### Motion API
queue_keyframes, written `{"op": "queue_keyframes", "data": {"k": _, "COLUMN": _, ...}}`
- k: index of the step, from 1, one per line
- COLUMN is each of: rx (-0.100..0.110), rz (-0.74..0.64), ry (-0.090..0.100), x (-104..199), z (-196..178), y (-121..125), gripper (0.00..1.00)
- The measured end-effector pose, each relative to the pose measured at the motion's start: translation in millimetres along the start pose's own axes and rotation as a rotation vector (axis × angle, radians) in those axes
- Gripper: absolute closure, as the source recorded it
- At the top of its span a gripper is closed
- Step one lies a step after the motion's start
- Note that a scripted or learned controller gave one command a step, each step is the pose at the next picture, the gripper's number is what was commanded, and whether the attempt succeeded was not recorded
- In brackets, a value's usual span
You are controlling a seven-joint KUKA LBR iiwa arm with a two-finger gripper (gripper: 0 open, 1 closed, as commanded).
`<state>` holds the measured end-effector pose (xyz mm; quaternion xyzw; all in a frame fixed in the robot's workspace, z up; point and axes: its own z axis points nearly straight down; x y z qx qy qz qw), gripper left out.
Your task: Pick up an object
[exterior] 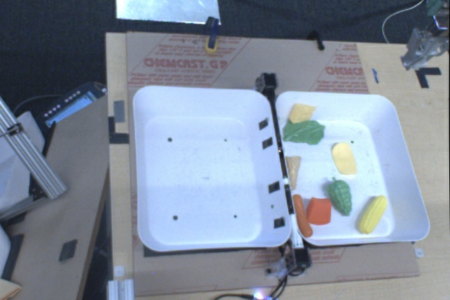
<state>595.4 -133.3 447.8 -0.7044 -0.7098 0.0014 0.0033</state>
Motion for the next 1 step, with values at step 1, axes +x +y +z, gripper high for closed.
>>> {"op": "queue_keyframes", "data": {"k": 1, "rx": -0.017, "rz": 0.002, "ry": -0.007, "x": -16.6, "z": -58.9, "y": 52.7, "gripper": 1.00}}
